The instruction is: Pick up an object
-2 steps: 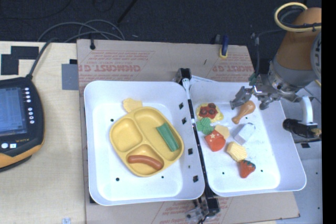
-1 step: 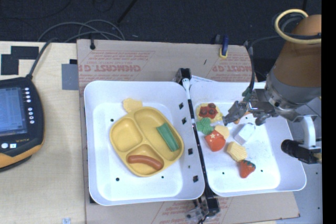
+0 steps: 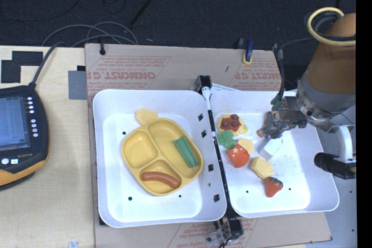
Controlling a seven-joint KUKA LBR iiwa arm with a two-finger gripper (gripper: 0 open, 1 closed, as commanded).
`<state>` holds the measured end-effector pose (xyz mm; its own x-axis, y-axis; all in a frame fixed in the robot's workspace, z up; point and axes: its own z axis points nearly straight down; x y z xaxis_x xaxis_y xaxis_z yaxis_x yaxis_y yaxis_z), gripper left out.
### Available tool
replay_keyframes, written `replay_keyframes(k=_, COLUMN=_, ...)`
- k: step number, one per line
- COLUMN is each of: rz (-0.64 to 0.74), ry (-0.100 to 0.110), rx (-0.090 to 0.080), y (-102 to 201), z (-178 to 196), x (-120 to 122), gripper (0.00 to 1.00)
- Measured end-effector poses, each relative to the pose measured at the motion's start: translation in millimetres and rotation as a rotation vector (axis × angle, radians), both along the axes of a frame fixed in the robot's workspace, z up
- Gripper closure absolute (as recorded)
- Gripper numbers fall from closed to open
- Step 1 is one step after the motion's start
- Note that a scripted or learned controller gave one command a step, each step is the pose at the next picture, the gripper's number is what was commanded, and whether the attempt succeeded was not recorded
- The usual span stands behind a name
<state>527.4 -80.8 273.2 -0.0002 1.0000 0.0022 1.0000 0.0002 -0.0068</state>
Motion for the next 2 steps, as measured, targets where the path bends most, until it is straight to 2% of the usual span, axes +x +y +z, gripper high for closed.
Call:
replay_keyframes(k=1, rz=0.01, ry=-0.017, rx=0.001, y=78.9, z=122.6, x=-20.8, gripper=1.0)
replay_keyframes(k=2, rz=0.008, ry=-0.013, rx=0.0, y=136.7, z=206.1, x=-52.4, gripper=1.0)
